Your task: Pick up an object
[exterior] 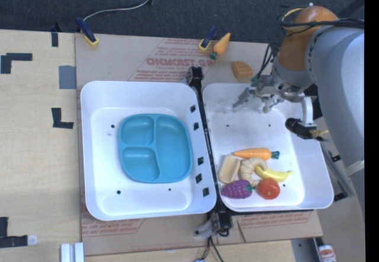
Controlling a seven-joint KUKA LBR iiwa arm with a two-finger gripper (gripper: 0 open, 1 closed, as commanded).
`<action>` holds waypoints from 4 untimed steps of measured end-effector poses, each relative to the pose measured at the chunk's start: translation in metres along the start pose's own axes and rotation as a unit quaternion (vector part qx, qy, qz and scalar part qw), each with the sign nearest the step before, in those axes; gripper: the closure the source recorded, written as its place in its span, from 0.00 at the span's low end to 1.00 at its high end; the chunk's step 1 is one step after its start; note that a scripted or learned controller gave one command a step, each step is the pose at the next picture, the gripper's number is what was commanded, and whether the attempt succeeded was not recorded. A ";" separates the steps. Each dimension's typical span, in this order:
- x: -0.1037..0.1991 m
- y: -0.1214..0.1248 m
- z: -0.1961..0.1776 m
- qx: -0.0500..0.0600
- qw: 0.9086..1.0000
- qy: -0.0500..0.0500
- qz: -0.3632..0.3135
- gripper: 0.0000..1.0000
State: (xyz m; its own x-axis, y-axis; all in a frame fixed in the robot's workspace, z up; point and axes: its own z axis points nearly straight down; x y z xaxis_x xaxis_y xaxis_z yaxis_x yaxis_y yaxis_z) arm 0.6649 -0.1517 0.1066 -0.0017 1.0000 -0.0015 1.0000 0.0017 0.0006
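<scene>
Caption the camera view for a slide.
Claw open above the right bin; toy food piled at its near end.

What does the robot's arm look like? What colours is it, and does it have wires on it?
The arm is big, round and smooth, mostly light grey, with a shiny orange band near its wrist. Thin dark cables curl around that orange part. At its tip is a small gripper made of grey metal, with two thin fingers. A black fitting with a yellowish bit sticks out beside it.
</scene>
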 end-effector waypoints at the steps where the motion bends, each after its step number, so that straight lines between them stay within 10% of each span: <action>1: 0.013 -0.072 0.020 -0.001 1.000 0.000 0.001 0.00; 4: -0.026 -0.170 -0.030 0.001 1.000 0.000 0.001 0.00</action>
State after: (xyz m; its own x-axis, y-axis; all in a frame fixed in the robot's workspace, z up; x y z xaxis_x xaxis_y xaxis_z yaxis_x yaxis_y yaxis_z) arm 0.4953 -0.1785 0.1364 0.0007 1.0000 -0.0009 1.0000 -0.0007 -0.0006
